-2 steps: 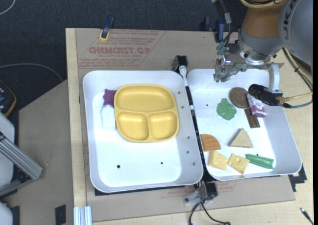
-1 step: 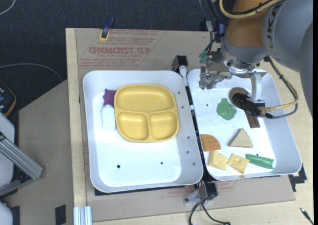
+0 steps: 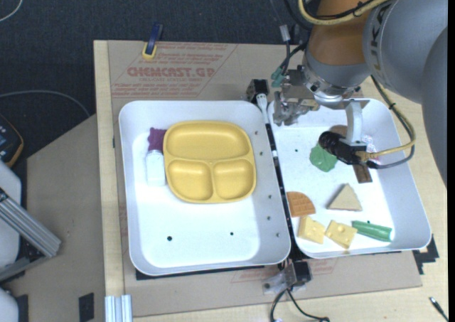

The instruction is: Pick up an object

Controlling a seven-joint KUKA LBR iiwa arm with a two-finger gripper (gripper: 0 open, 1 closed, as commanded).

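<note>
Candidates for the pick lie in the right bin [image 3: 391, 185]: a green lump [image 3: 323, 159] near its middle, then a tan wedge [image 3: 345, 200], a brown half-disc [image 3: 301, 204], yellow blocks [image 3: 340, 234] and a green bar [image 3: 372, 229] toward the near side. All look light and stiff, and the blocks' flat sides seem safest to pinch, while the wedge's slopes may slip. The end effector [image 3: 288, 111] hangs over the bin's far left corner, close to the dividing wall, and I cannot tell whether it is spread or pressed together.
</note>
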